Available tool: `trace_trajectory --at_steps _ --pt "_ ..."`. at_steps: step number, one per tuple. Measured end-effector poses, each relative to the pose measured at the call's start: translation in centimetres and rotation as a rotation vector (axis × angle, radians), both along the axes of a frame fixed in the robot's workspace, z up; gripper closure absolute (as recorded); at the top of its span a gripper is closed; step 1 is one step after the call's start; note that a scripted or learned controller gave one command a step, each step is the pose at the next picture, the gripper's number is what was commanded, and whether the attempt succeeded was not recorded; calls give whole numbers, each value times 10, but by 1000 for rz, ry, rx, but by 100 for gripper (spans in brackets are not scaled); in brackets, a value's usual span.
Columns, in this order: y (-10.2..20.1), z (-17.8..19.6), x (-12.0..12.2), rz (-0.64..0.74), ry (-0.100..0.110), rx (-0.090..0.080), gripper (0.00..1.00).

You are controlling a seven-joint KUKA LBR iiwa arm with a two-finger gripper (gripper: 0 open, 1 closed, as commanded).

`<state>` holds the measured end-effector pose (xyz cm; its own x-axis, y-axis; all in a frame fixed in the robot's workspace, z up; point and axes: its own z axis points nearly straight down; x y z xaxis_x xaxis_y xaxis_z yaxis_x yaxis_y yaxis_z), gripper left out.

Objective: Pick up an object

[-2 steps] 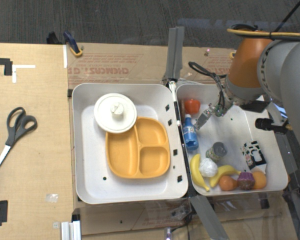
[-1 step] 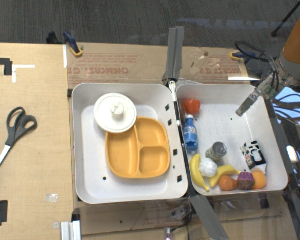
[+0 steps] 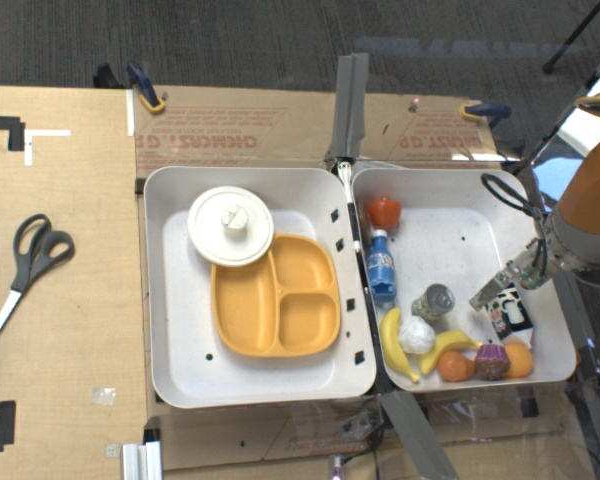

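My gripper (image 3: 497, 304) hangs low over the right part of the right bin (image 3: 460, 193), reaching in from the right, open with nothing between its fingers. Just left of it stands a small grey can (image 3: 437, 301). Along the bin's front lie a banana (image 3: 393, 345), a white ball (image 3: 416, 336), a small orange (image 3: 455, 367), a purple object (image 3: 491, 360) and another orange (image 3: 521, 360). A blue bottle (image 3: 380, 270) and a red-orange object (image 3: 384, 211) lie by the bin's left wall.
The left bin (image 3: 165, 298) holds a yellow divided plate (image 3: 277, 298) and a white round lidded bowl (image 3: 231, 225). Scissors (image 3: 30, 255) lie on the bench at far left. A grey bar (image 3: 350, 108) runs back from between the bins.
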<state>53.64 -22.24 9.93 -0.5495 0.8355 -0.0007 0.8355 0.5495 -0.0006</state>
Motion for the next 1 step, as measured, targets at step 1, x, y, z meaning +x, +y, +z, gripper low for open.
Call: trace_trajectory --at_steps 1 --pt "4 -6 5 -180 -3 3 0"
